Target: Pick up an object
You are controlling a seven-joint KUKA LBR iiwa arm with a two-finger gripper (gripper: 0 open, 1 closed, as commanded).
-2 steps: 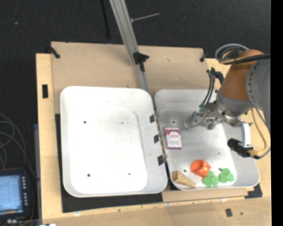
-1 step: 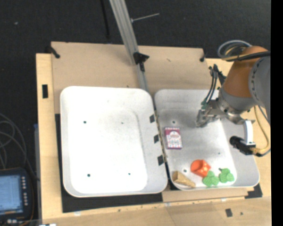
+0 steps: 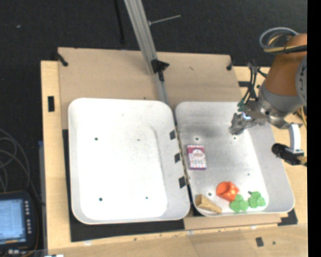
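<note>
Camera view: the right bin is seen holding a purple box, lying down-left of the gripper, long axis running up the frame. How far the gripper is open cannot be told; nothing is seen held.

We are looking at a wooden bench lying on dark floor. A slanted metal pole is crossing its far edge. Off the bench's near-left corner a lit screen is glowing, with grey cables looping just beyond it.
</note>
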